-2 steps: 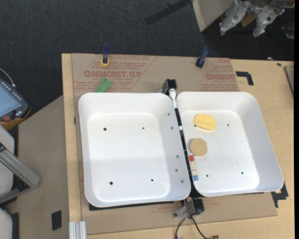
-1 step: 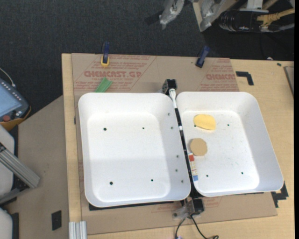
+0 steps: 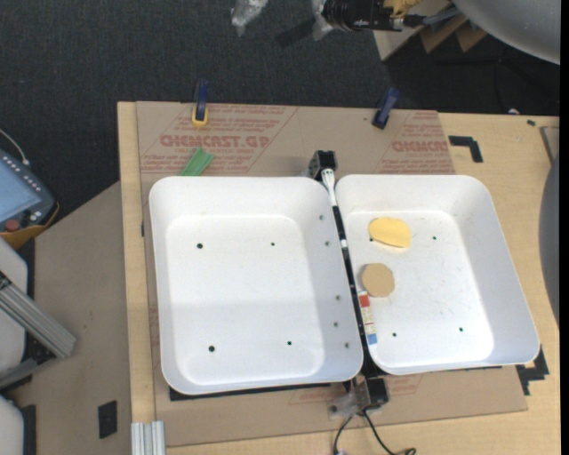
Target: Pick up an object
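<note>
Here: yellow piece point(image 3: 389, 233), tan disc point(image 3: 378, 280) in right bin point(image 3: 500, 267); gripper point(image 3: 260, 18) beyond bins, blurred, opening indiscernible.

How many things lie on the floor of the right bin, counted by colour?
Yellow: 1, the yellow lump
Tan: 1, the tan disc
Total: 2
Not counted: the thin red, white and blue strip at the left wall of the right bin; I cannot tell if it is loose.

Pincer point(image 3: 252, 15) aloft, blurred, state unclear.
</note>
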`<action>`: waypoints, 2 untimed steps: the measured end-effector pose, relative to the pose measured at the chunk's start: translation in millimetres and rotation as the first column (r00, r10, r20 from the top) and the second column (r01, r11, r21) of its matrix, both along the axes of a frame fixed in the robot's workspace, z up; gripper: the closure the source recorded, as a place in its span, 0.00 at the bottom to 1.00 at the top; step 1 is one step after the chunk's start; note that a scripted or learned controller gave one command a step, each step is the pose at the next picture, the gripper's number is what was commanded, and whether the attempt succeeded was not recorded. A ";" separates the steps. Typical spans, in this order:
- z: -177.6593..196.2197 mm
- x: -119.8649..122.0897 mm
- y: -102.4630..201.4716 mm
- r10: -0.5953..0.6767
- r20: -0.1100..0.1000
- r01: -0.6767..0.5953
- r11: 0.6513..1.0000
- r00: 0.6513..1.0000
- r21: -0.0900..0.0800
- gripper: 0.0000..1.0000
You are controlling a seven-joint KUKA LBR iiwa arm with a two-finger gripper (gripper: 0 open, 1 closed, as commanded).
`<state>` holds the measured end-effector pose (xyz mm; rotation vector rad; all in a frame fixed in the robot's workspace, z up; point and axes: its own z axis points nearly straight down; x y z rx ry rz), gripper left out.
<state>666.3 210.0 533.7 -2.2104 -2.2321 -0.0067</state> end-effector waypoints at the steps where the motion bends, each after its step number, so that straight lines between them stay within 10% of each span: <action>1: 12.7 0.2 -5.3 -0.007 0.005 0.007 1.000 1.000 -0.001 1.00; 2: -160.3 -1.6 5.0 -0.011 -0.021 0.011 1.000 1.000 -0.008 1.00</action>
